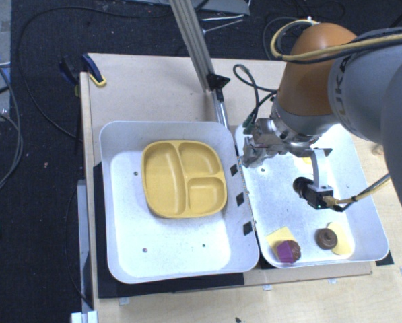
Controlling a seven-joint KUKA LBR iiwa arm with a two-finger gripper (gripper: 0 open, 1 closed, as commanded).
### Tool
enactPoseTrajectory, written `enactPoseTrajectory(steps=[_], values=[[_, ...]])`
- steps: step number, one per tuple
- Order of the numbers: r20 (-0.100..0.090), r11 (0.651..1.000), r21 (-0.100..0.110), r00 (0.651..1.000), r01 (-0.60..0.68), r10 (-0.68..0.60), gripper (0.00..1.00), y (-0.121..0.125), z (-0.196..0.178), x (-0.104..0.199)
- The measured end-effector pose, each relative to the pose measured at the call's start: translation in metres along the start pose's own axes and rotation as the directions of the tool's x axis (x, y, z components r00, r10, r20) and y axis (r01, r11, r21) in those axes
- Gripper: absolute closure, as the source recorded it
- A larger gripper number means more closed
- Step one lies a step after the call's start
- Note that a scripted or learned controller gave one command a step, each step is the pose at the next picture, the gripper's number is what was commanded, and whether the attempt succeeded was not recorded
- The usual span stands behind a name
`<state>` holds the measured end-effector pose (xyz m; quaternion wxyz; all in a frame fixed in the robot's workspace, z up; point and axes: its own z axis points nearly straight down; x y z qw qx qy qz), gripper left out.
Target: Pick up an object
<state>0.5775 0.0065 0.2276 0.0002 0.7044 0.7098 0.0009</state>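
Note:
The right bin (362, 180) holds a purple ball-like object (287, 250) on a yellow scrap near its front edge. A small brown round object (328, 238) lies to its right on another yellow scrap. My gripper (256, 148) hangs low over the bin's back left corner, under the orange band of the arm (315, 66). It is well away from both objects, with nothing visible in it. A yellow piece (320, 159) peeks out from below the wrist.
In the left bin (120, 200) lies a yellow divided plate (184, 178). A black fitting (311, 192) on a yellow cable hangs over the middle of the right bin. A metal pole (194, 39) slants up from between the bins.

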Motion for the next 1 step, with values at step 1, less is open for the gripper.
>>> enactPoseTrajectory(steps=[1], values=[[0.000,1.000,0.001,1.000,-0.002,0.002,1.00,-0.0085,-0.0121,0.0520]])
